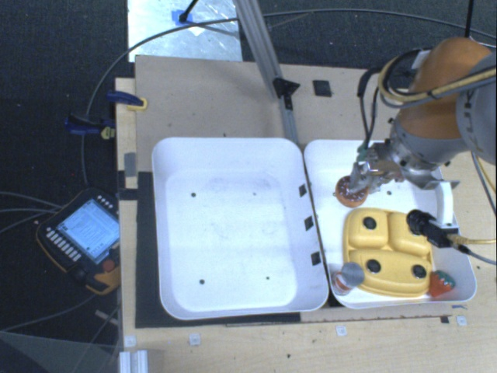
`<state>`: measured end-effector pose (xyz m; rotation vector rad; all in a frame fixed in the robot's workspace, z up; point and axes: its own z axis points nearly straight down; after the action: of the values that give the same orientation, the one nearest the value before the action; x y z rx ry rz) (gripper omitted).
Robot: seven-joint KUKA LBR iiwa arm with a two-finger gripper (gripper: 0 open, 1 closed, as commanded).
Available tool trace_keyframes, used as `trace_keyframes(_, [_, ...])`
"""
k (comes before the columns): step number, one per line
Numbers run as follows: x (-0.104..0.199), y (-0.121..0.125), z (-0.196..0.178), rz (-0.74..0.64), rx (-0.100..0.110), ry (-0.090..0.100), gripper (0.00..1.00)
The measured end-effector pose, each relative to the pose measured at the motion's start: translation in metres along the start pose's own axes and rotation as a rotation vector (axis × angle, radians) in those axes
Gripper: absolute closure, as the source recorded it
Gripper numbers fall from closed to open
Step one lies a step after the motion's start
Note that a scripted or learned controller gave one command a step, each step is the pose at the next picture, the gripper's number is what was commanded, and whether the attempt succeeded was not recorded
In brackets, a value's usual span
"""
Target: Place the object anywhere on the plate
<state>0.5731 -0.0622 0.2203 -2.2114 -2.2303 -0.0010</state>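
Reaching in from the right, the arm (446,92) puts its gripper (359,179) low over the right bin (326,162), at that bin's upper middle. Tips sit right at a small brown round object (351,192), touching or nearly so; can't tell if it is actually between the fingers, and finger spread can't be read from this angle.

Landmark = yellow plate (388,252), a sectioned tray with dark dots in its compartments, lying in the right bin's lower half.
- Brown object: just beyond the plate's upper-left corner, on the bin floor, not on the plate.
- Small grey piece (350,273): at the plate's lower-left edge, touching or overlapping it.
- Red piece with green top (442,284): just off the plate's lower-right corner, against the bin wall.
- Black part on the arm's cabling (425,227): over the plate's upper-right edge.
- Left bin (225,224): left of the plate, next to the right bin, black clips along the shared rim.
- Handheld pendant (84,235), lit screen: far left of the plate, off the bench; screen text too small to read.
- Blue clamp (97,123): far upper-left, at the bench edge.

No readable labels or brands anywhere.
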Motion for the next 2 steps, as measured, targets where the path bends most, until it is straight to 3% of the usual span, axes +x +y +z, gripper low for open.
trace_keyframes(2, [0.110, 0.013, -0.007, -0.002, -0.002, 0.001, 1.00])
